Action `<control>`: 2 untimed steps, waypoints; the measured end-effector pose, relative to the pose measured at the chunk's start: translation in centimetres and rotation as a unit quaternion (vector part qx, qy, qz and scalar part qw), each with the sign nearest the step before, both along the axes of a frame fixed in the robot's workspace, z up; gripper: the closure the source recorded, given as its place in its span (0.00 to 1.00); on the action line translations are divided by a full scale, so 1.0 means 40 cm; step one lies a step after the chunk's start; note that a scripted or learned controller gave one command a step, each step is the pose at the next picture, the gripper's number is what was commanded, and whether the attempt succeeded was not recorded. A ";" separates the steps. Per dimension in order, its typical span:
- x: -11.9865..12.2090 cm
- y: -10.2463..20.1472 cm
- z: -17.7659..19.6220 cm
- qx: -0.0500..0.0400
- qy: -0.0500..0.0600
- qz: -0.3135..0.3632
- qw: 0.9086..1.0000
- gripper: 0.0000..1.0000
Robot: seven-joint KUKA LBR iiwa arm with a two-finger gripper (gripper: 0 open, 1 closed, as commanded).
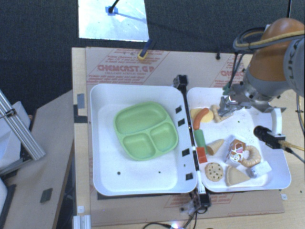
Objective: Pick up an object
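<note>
Nearest to me, at the front of the right bin (281,178), I see a cookie (214,171), a pie slice (235,175) and a pretzel (251,155), with a green block (198,138) and a small cone (215,146) a little farther back. Past those, the gripper (228,104) is low over the back of that bin, just beside an orange sausage-shaped toy (202,116) and a small tan piece (217,113). I cannot tell how its hand is set, and I see nothing in it, so I judge the pick is not yet done, while the green divided plate (145,130) sits alone in the left bin (107,175).
</note>
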State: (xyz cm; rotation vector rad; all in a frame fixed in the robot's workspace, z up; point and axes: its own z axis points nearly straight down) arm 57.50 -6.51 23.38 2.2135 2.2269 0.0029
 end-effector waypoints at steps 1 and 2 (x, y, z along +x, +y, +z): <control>-0.013 -0.015 -0.001 0.000 0.001 -0.003 1.000 1.00; -0.011 0.001 -0.003 0.000 0.001 -0.001 1.000 1.00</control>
